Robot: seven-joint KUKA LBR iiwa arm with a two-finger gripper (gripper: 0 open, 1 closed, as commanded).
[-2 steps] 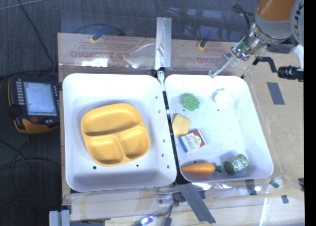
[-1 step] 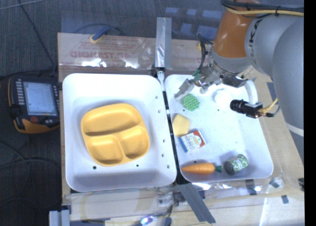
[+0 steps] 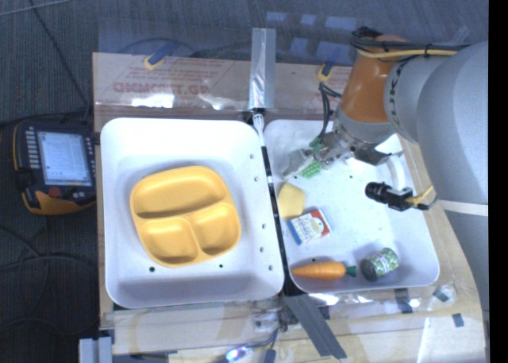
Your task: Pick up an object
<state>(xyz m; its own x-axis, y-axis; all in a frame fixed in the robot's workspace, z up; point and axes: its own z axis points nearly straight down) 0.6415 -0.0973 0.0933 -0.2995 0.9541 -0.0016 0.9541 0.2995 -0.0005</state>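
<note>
My gripper [image 3: 320, 152] is low over the far left part of the right bin [image 3: 413, 234], under the orange-banded wrist. A small green object [image 3: 311, 169] lies right at its tip; I cannot tell whether it is touched or held. Further toward the front lie a pale yellow block [image 3: 290, 199], a small blue and white carton [image 3: 309, 226], an orange carrot [image 3: 320, 271] and a green can [image 3: 380, 264] on its side.
The left bin [image 3: 119, 218] holds a yellow divided plate [image 3: 185, 214]. A ridge between the bins runs just left of the gripper. A handheld pendant [image 3: 55, 164] lies on the floor at left. The arm's grey body covers the right bin's far right.
</note>
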